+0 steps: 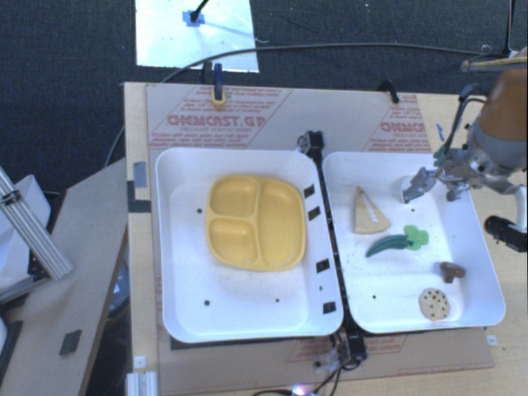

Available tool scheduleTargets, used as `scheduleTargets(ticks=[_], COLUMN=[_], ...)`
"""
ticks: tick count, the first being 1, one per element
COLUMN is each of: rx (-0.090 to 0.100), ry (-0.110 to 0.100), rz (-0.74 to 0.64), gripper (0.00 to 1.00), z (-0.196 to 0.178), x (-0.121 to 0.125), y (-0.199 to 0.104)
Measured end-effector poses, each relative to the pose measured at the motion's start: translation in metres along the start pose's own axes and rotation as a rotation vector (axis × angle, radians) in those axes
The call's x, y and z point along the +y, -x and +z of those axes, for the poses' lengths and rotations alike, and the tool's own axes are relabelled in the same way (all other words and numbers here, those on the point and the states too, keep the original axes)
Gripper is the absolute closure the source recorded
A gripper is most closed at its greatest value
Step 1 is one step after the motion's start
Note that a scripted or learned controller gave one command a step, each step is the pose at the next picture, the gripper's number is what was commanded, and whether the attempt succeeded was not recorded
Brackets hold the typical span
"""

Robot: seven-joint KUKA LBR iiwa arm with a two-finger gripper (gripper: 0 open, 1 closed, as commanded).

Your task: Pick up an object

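Cookie point(434, 304), round and tan with dark speckles, lies nearest us in the right-hand bin point(487, 287), close to its front wall. Just beyond it, toward the bin's right side, we see a small brown lump point(450, 271) whose identity we cannot make out. Farther in, near the bin's middle, we find a green toy vegetable point(398, 242): a dark green curved pod ending in a lighter green leafy stem at its right. Just behind it, apart from it, lies a pale yellow wedge point(369, 213) shaped like a slice of cheese, its point directed away from us.

In the left-hand bin point(177, 246) we note a yellow divided plate point(256, 221) with three compartments, lying flat near the middle of the floor.

At the far right, we see the gripper point(429, 185) hanging over the rear part of the right-hand bin, above and to the right of the wedge and touching none of the objects. Nothing sits between its fingers, and we cannot tell whether they are spread or pressed together. The arm's orange band point(505, 114) shows above it at the frame's right edge.
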State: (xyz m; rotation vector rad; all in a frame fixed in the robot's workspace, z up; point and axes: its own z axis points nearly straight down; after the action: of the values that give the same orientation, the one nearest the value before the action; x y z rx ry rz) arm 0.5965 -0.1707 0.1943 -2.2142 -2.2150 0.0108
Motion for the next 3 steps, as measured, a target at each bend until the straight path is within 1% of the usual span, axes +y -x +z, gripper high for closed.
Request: scheduleTargets(ticks=[1, 2, 3], rx=[-0.002, -0.003, -0.002], ry=[0.013, 0.012, 0.011], rz=[-0.003, -0.003, -0.001], gripper=[0.0, 0.0, 0.0], z=[-0.008, 0.041, 0.084], x=[0.003, 0.014, 0.009], y=[0.0, 0.003, 0.002])
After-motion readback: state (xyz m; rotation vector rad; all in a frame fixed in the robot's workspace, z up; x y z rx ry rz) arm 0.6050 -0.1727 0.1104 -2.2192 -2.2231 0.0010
